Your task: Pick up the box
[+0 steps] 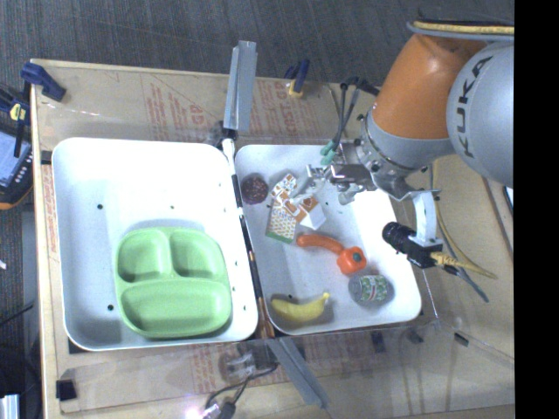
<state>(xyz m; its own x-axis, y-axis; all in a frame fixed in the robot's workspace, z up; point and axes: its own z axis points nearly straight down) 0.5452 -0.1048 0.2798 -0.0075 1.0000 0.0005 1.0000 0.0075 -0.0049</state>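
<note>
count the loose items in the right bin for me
5: a dark round thing at the upper left, the box beside it under the gripper, an orange carrot-like toy mid-bin, a banana and a greenish can at the front. The arm may hide more.

Illumination was even and diffuse, falling from overhead. Both white bins read bright, near overexposure, with little surface detail. Shadows were soft and short, lying close beneath the green tray and the banana. The dark floor beyond the table stayed dim. Focus was moderately soft throughout; fine print on the table was illegible. A small glare spot showed near the bottom edge.
</note>
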